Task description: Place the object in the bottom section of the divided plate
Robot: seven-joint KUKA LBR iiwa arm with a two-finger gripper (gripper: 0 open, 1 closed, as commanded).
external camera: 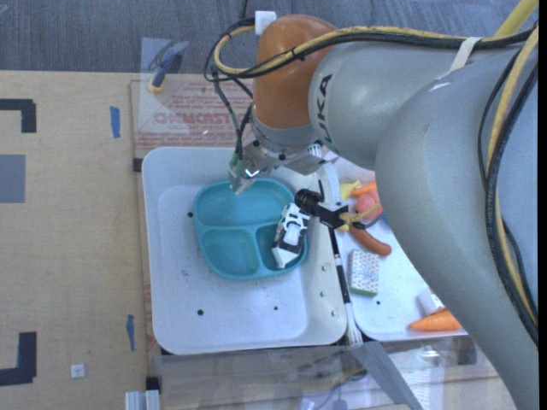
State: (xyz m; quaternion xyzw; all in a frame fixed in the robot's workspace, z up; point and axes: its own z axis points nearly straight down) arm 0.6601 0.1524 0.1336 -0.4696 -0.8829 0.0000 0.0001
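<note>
**over the upper rim of the plate: gripper poised, object lying down and to the right**

in the camera view, the right half of the frame is taken up by the grey arm [410, 101], which is bent in over the bench. below it, two white bins are set side by side. the left bin [171, 306] bears the teal divided plate [198, 220]. in the right bin [389, 323], a carrot [436, 320] and a speckled block [365, 272] can be made out among other small items.

the plate is split into a wide upper compartment and two smaller ones, lower left and right. a white and black object [289, 236] is seen lying in the right compartment, just beside the rib that separates it from the lower-left one. its long axis runs steeply, with the upper end leaned slightly to the right.

the gripper [244, 178] is held at the plate's upper rim. whether it is spread or closed cannot be told, and nothing is seen to be held by it.

the coming move is judged to turn on one relation: the object lies down and to the right of the gripper, across the upper compartment. if the lower-left compartment is the bottom section that is meant, the object is thought to be one rib short of it. an approach would then be called for from above, with the grip laid across the object's short width.
</note>
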